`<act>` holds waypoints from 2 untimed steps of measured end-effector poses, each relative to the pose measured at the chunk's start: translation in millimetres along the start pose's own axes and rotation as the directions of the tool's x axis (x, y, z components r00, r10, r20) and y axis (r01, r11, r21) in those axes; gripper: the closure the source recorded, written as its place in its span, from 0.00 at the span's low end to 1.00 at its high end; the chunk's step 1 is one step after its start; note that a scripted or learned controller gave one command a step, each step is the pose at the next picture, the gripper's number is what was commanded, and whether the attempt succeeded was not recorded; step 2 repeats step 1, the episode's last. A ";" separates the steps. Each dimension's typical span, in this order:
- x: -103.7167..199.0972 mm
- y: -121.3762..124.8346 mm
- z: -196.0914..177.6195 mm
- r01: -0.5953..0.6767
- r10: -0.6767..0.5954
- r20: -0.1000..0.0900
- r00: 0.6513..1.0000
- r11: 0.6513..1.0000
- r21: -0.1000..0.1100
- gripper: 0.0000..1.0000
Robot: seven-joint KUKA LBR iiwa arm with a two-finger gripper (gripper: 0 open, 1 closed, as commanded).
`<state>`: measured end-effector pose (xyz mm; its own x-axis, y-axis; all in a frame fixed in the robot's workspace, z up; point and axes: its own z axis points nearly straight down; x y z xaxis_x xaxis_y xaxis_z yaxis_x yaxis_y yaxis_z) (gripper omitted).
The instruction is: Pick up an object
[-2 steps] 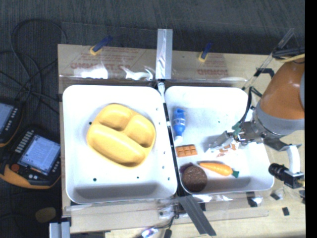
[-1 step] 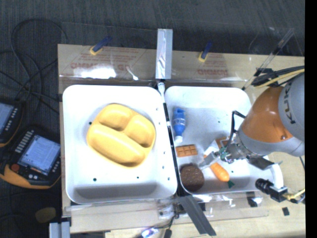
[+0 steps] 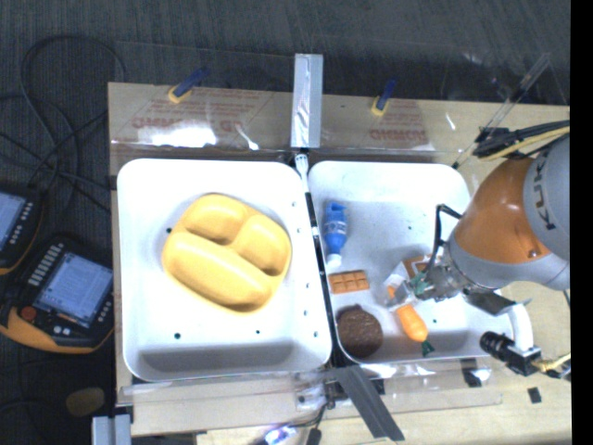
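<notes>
The right bin [image 3: 389,179] holds a blue and white bottle [image 3: 334,227] lying by its left wall, an orange wafer block [image 3: 348,282], a dark brown round cookie [image 3: 359,330] and a small orange carrot [image 3: 412,324]. My gripper [image 3: 422,284] hangs low over the bin's right half, just above the carrot and beside a small crumpled packet [image 3: 400,279]. The arm's orange band [image 3: 496,221] covers the bin's right side. A large yellow bread-like lump [image 3: 227,250] fills the middle of the left bin [image 3: 148,332].
A vertical metal strip [image 3: 308,100] stands behind the divider between the bins. Blue and yellow clips [image 3: 188,84] sit on the back board. Handheld devices [image 3: 60,290] and cables lie on the floor at the left.
</notes>
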<state>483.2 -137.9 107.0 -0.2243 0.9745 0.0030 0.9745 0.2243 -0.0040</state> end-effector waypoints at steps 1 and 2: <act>87.5 22.7 -104.8 0.032 -0.032 0.003 0.999 0.999 -0.001 1.00; 87.5 22.7 -104.8 0.032 -0.032 0.003 0.999 0.999 -0.001 1.00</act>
